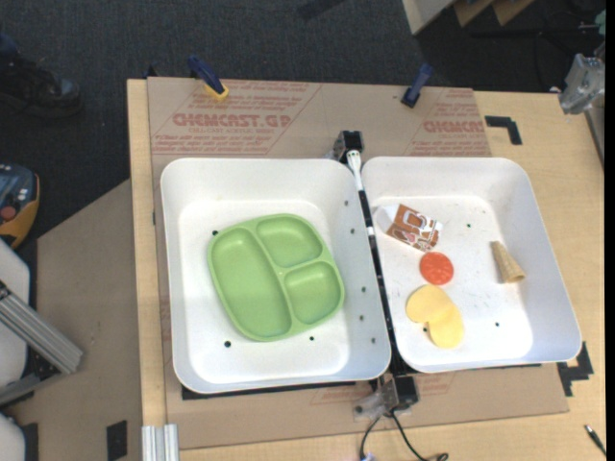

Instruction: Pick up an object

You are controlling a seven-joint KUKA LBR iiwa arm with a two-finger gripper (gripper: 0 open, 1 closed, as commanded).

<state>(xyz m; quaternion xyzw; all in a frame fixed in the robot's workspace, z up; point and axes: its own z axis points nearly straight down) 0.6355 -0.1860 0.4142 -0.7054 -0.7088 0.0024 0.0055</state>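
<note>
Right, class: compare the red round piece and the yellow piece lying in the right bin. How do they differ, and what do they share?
The red round piece is a single small disc, while the yellow piece looks like two overlapping rounds and covers more area. The red round piece lies nearer the brown-and-white packet; the yellow piece lies nearer the bin's front edge. Both lie flat, close together, on the floor of the right bin.
</note>
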